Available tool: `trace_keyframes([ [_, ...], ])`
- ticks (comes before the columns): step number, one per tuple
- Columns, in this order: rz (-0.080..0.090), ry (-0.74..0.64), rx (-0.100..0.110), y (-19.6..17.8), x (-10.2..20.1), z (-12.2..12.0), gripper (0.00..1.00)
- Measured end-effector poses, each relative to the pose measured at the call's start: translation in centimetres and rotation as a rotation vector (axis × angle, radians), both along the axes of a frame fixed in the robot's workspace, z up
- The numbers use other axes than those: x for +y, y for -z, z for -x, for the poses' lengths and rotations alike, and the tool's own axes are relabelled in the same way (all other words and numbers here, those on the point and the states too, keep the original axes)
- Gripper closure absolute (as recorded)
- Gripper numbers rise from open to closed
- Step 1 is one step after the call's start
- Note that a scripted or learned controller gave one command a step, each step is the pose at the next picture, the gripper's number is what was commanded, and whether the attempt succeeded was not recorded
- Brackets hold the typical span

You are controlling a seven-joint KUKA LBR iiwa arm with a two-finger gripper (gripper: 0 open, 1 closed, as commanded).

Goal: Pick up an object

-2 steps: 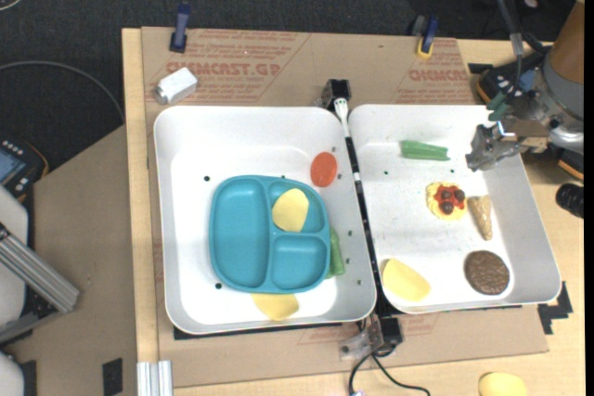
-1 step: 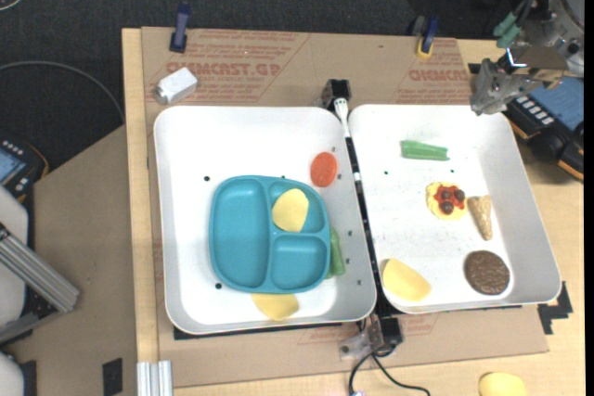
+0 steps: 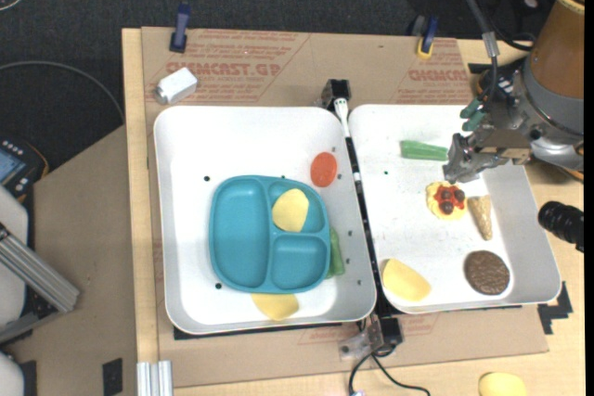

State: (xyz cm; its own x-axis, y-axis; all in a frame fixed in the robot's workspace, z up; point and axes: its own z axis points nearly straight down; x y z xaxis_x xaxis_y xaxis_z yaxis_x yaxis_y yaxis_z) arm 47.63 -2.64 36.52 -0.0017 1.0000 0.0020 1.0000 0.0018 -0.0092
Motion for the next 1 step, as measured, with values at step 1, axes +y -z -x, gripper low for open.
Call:
trace_keyframes([
  [1, -0.001, -0.008, -0.019, -7.72, 9.09, -0.35, 1.00],
])
